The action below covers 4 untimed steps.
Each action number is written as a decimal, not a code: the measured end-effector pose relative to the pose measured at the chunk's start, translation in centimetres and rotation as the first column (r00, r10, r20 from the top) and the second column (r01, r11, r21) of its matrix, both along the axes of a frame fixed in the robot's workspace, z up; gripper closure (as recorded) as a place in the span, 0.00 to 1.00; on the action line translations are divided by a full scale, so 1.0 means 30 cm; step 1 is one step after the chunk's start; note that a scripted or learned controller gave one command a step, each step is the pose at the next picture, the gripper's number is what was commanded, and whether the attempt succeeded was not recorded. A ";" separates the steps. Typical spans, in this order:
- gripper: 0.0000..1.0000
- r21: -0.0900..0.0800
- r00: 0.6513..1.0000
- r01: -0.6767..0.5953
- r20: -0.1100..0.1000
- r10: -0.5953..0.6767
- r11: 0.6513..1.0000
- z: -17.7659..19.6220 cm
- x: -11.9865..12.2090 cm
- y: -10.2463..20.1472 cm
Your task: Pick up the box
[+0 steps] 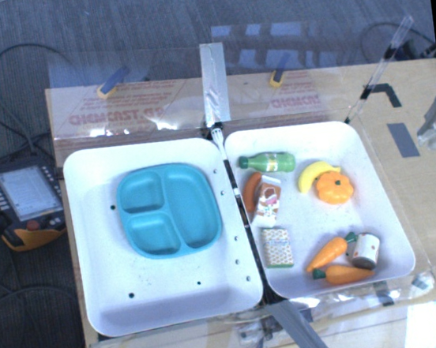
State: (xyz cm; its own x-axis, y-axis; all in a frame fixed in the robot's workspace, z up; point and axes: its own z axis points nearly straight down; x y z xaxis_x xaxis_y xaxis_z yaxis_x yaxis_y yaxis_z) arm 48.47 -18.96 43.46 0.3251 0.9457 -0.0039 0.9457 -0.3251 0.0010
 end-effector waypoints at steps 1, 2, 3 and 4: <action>1.00 -0.004 1.000 0.001 -0.002 -0.001 1.000 0.031 0.002 -0.003; 1.00 -0.009 1.000 0.002 -0.004 -0.002 1.000 0.062 0.004 -0.006; 1.00 -0.013 1.000 0.004 -0.006 -0.004 1.000 0.093 0.006 -0.009; 1.00 -0.017 1.000 0.006 -0.007 -0.006 1.000 0.124 0.008 -0.013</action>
